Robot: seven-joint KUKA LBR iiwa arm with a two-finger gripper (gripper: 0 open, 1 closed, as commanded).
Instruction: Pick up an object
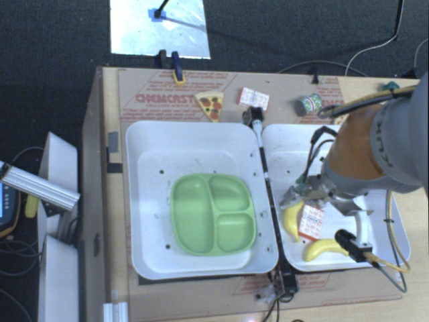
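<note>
— Bananas? Where do we see them?
— Two toy bananas (322, 249) lie near the right bin's (288, 143) front edge, a small red-and-white packet (310, 221) between them.
— And our gripper (305, 194)?
— It hangs low just above the left banana. We cannot tell how its jaws stand.
— Left bin (151, 139)?
— It carries a green divided plate (213, 214).

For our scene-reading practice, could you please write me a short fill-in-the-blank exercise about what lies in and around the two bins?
1. The green divided plate lies in the ____ bin.
2. The plate has ____ compartments.
3. The two bananas in the right bin are ____ in colour.
4. The toy pizza slice lies ____ the bins, on the cardboard.

Missing words: left; three; yellow; outside
</note>
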